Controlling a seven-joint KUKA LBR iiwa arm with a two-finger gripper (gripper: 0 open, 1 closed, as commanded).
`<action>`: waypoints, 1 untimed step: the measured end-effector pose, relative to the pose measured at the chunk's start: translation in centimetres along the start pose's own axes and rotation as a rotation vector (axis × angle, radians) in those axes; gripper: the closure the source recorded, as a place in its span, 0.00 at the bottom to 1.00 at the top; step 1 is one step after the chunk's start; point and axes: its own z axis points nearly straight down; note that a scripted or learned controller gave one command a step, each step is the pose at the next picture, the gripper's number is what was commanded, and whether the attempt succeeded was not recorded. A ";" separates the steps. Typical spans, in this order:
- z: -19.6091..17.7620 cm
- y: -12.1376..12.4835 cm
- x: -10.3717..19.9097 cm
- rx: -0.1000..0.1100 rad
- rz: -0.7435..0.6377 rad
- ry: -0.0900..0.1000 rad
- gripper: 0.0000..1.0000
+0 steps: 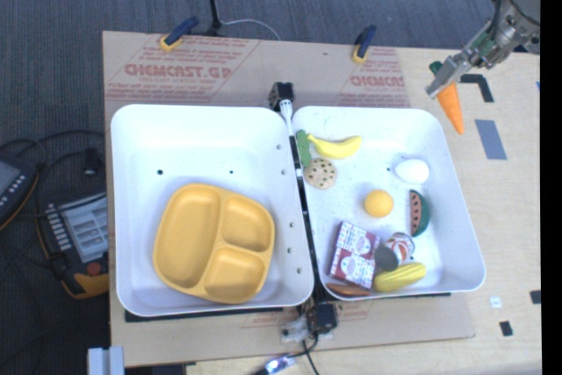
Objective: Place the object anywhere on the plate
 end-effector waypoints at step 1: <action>-9.0 0.7 -5.0 -0.005 -0.323 -0.006 1.00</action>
